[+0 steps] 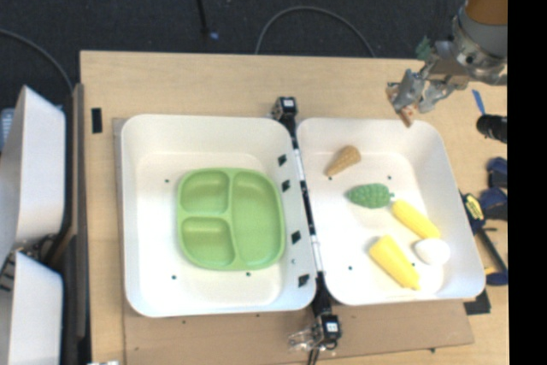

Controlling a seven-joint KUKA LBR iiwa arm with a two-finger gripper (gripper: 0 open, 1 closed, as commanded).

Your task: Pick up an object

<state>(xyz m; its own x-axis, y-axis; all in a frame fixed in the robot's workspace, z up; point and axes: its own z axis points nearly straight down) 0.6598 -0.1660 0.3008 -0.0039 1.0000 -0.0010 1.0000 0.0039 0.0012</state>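
Observation:
The right bin (444, 154) holds a tan cone-shaped piece (343, 160) near its back left. Below it lie a green leafy toy (370, 196), two yellow corn-like pieces (415, 219) (394, 261) and a white egg-like ball (432, 252). My gripper (408, 105) hangs above the bench just beyond the right bin's back edge, apart from all the objects. Its fingers point down and left with nothing visible between them.
The left bin (137, 184) holds a green divided plate (230, 219). A hinge bar with black clips (299, 201) runs between the two bins. Blue and yellow tools (487, 201) lie along the bench's right edge. Black cables cross the dark floor behind.

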